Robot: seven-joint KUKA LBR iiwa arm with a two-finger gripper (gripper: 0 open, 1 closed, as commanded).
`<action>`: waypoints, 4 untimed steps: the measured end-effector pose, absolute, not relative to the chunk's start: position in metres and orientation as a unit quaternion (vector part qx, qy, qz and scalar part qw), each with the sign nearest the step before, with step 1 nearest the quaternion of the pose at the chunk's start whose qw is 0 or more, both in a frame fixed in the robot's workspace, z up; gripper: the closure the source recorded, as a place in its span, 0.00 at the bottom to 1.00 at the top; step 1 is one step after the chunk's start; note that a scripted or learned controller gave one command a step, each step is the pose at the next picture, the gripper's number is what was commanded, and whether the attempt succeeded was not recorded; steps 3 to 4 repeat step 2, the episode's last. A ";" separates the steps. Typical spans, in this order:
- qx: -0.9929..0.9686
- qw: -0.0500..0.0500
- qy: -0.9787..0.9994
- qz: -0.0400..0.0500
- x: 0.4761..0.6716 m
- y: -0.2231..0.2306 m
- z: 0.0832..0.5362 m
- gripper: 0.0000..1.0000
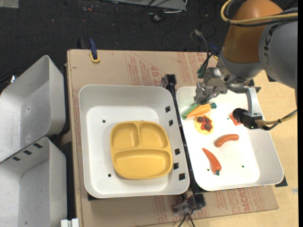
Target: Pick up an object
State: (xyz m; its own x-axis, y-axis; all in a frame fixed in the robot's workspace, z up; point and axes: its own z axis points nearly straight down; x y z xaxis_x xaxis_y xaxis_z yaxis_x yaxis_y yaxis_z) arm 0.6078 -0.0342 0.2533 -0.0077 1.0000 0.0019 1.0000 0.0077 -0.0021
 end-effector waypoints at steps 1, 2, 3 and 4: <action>-0.704 0.002 -0.710 0.000 0.601 0.023 0.243 1.00; -0.704 0.002 -0.710 0.001 0.578 0.084 0.236 1.00; -0.704 0.002 -0.710 0.001 0.578 0.084 0.236 1.00; -0.704 0.002 -0.710 0.001 0.578 0.084 0.236 1.00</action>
